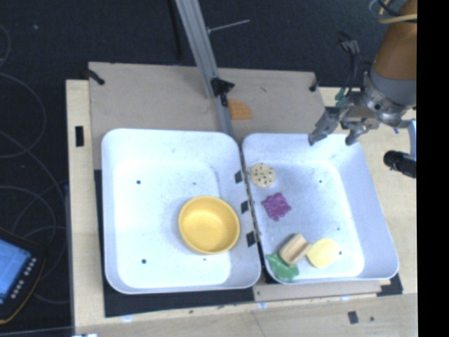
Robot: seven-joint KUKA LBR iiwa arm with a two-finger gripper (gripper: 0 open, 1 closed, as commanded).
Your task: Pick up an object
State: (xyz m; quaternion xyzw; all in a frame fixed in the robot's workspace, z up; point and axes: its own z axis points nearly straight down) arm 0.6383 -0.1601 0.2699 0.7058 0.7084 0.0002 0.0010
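The task is at its start: the hand (335,133) hovers over the far edge of the right bin (351,188) with fingers spread and nothing between them. No object is lifted. A candidate, the purple block (276,206), small and knobbly, lies in that bin, near its left wall.

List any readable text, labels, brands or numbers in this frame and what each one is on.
None can be read.
The lit screen at the lower left edge of the view: bright, but any content is too blurred to read.
The orange patch on the board behind the bins: no legible characters.
The yellow bowl, round spotted piece, purple piece and gripper: no markings visible.
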